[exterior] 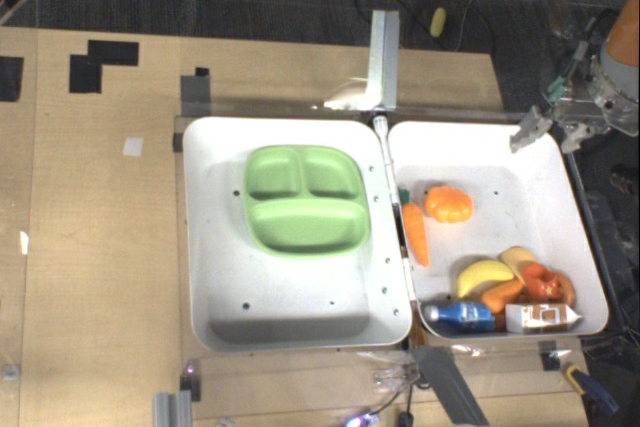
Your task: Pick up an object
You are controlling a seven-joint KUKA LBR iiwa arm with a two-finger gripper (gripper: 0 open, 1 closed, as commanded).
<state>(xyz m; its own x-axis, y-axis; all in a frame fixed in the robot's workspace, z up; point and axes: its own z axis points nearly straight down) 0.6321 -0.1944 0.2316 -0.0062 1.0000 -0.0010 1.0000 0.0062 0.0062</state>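
Note:
The right bin (pixel 505 170) holds an orange pumpkin-shaped toy (pixel 448 203) and a carrot (pixel 415 234) along its left wall. A pile sits at its front: a banana (pixel 482 275), a red fruit (pixel 546 283), a blue bottle (pixel 462 317) and a white carton (pixel 542 317). My gripper (pixel 549 137) hangs over the bin's far right corner, well away from all the objects. Its fingers are spread open with nothing between them.
In the left bin (pixel 215 215) lies a green divided plate (pixel 303 198). A metal post (pixel 384 55) rises behind the seam between the bins. Cables run over the dark floor beyond the bench.

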